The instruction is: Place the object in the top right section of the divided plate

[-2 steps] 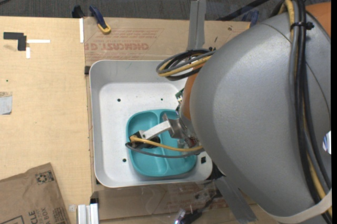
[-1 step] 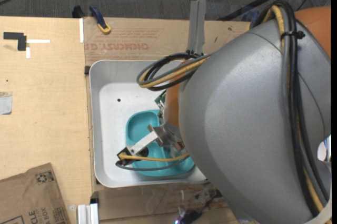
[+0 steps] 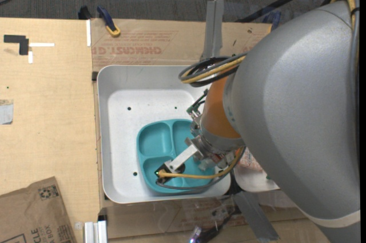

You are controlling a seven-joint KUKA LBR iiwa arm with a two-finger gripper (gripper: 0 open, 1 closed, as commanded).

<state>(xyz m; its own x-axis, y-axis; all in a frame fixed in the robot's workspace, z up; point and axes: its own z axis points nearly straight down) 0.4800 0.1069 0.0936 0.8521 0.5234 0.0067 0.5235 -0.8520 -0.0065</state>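
— What takes up the most room?

— The broad grey metal arm (image 3: 303,93), which fills the right side and reaches in leftward. Its orange band (image 3: 220,116) sits over the right edge of the near bin.

— And beneath it?

— A pale wooden bench (image 3: 46,122). A brown cardboard sheet with red print (image 3: 148,44) lies along the bench's far side. The shallow white plastic bin (image 3: 114,139) with rounded corners sits just in front of that sheet.

— Where is the plate?

— The teal plastic divided plate (image 3: 153,142) lies flat in the lower right part of that bin, close to the near wall. It has two smaller sections on the far side and one long section on the near side. The left far section is bare.

— The claw?

— The claw (image 3: 201,150) hangs directly over the plate's right side, covering most of the top right section. Whether it is wide, narrow or holding something, I cannot tell, because the wrist blocks it from above.

— And the object to be placed?

— I cannot tell where it is. The wrist hides that part of the plate.

— Anything smaller?

— A blue-handled clamp with a yellow tip (image 3: 108,22) grips the bench's far edge, at the cardboard's left corner.
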